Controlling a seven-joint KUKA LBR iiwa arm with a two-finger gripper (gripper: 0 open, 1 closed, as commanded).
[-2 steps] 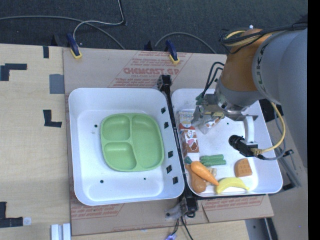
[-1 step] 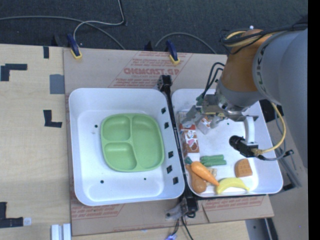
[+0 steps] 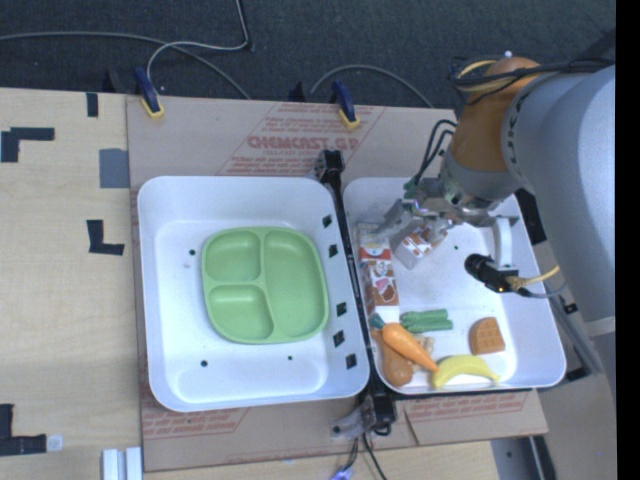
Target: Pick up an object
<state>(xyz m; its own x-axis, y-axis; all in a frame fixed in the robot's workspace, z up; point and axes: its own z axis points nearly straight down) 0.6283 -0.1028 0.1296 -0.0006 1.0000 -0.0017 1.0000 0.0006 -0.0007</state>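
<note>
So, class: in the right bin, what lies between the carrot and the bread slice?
In the camera view, the green bean pod lies between the carrot and the bread slice, slightly further up.

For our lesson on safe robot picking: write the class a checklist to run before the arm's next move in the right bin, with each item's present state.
1. Gripper is over the right bin, near its upper left part: ok.
2. Finger state can be read from this view: cannot tell.
3. An object is seen between the fingers: cannot tell.
4. Pickable targets in plain sight, namely carrot, banana, green piece and brown piece: ok.
5. Carrot lies apart from its neighbours: not ok, it crowds the banana.
6. Green plate in the left bin is far from the arm: ok.
</note>
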